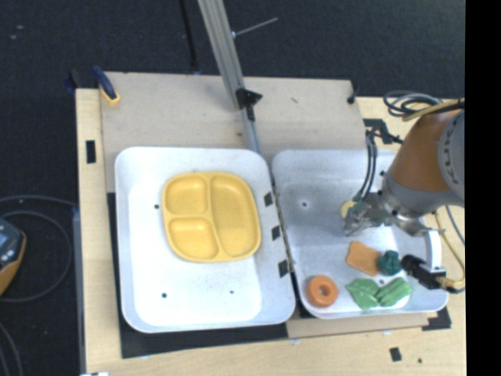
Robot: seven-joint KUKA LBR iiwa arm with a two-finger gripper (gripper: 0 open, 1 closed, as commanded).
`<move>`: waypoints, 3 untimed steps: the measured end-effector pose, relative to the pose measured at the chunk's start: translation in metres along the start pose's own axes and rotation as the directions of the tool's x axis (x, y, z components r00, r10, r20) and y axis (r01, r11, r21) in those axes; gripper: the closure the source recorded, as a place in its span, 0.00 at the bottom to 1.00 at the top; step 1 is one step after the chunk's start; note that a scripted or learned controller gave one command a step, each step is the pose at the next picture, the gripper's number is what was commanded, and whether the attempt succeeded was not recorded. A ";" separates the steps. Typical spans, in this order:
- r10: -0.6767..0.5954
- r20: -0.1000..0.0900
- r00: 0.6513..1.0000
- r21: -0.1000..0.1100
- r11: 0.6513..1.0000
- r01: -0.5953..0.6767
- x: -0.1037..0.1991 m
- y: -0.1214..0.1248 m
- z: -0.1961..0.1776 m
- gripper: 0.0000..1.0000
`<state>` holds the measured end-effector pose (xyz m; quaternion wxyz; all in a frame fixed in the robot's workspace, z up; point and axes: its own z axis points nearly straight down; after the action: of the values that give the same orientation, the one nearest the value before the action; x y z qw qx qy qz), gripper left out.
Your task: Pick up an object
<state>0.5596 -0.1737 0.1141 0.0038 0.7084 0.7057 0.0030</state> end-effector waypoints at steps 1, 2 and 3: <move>-0.006 0.001 1.000 0.005 1.000 0.006 0.002 0.001 -0.043 1.00; -0.006 0.002 1.000 0.002 1.000 0.006 -0.007 0.004 -0.105 1.00; -0.007 0.002 1.000 0.003 1.000 0.007 -0.016 0.005 -0.152 1.00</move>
<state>0.5632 -0.1897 0.2661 0.0036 0.7060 0.7082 0.0013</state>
